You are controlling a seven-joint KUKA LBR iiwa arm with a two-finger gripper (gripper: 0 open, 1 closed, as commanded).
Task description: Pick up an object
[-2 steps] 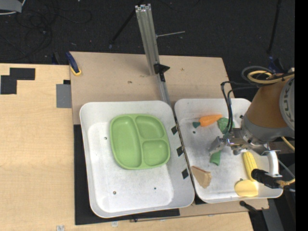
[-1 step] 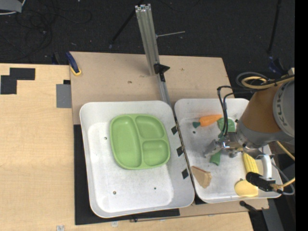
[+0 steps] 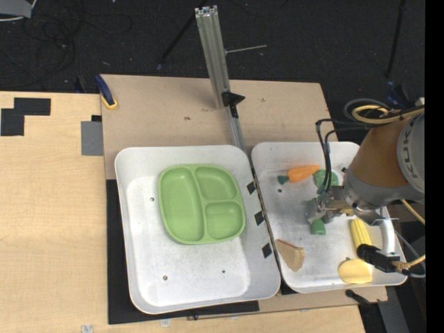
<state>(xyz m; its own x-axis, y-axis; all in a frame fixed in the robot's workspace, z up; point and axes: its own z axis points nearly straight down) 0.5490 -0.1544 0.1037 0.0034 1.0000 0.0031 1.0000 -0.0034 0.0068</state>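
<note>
Green block (image 3: 317, 226) sits in the right bin (image 3: 298, 269), directly under the tool (image 3: 322, 212). Step looks like descent or grasp. Can't tell the tool's opening. Next: confirm contact, close, lift straight, clear of carrot (image 3: 302, 174) beyond it.

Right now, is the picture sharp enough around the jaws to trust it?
Camera view: even light, no glare on the right bin; the gripper is small, dark and soft among a green object, so the jaws cannot be read; the carrot and corn are clear.
</note>
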